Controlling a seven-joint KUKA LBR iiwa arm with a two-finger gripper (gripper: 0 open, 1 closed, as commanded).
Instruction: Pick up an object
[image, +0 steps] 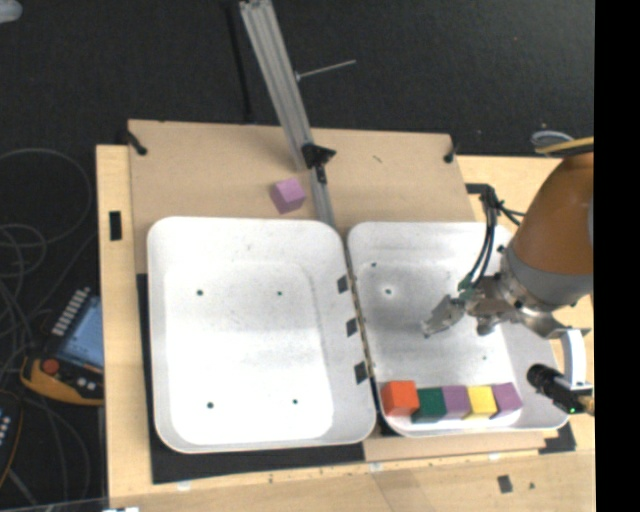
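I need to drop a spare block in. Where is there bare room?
The left bin has a bare floor from wall to wall. In the right bin, the far half is bare. It is crowded along the near wall, where a row of blocks sits, with the claw above the middle.

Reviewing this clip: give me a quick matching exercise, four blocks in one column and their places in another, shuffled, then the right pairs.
Things:
1. orange block
2. green block
3. yellow block
4. lone purple block

Places:
A. on the brown board behind the bins
B. left end of the row in the right bin
C. second from the row's right end
D. right beside the orange one

Pairs: 1-B, 2-D, 3-C, 4-A
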